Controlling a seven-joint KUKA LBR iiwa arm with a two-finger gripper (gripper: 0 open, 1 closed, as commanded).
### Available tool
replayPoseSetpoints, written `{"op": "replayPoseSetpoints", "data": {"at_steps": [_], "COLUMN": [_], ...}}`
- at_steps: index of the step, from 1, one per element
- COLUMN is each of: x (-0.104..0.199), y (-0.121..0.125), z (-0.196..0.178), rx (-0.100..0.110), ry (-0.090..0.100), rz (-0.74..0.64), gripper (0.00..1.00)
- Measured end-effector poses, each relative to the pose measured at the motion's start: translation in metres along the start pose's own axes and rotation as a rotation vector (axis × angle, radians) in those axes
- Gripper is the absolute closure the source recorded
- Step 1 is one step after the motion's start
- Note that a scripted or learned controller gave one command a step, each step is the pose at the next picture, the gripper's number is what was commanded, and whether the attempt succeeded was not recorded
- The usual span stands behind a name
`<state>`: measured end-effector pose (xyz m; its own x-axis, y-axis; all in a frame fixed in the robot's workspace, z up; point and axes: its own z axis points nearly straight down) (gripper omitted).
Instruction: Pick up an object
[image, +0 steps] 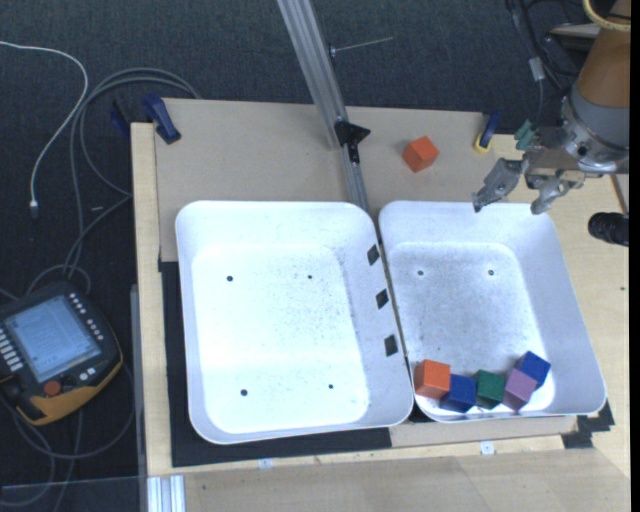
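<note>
Several small blocks lie in a row along the near edge of the right bin (470, 300): an orange block (433, 377), a blue block (461, 391), a green block (490, 386), a purple block (520, 385) and another blue block (535, 366). My gripper (517, 197) hovers over the far right corner of that bin, well away from the blocks. Its two fingers are spread apart and nothing sits between them.
The left bin (275, 320) stands beside the right one. A lone orange cube (421, 153) rests on the bench beyond the bins. A slanted metal pole (318, 75) rises at the back. A teach pendant (50, 345) lies on the floor at left.
</note>
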<state>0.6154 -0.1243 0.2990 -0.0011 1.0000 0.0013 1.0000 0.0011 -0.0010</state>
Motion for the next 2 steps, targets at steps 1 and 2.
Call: {"op": "replayPoseSetpoints", "data": {"at_steps": [1, 2], "x": [0.120, 0.202], "y": [-0.013, 0.053], "z": [0.103, 0.099], "rx": [0.008, -0.005], "ry": [0.003, 0.003], "rz": [-0.007, -0.007], "gripper": [0.00, 0.00]}}
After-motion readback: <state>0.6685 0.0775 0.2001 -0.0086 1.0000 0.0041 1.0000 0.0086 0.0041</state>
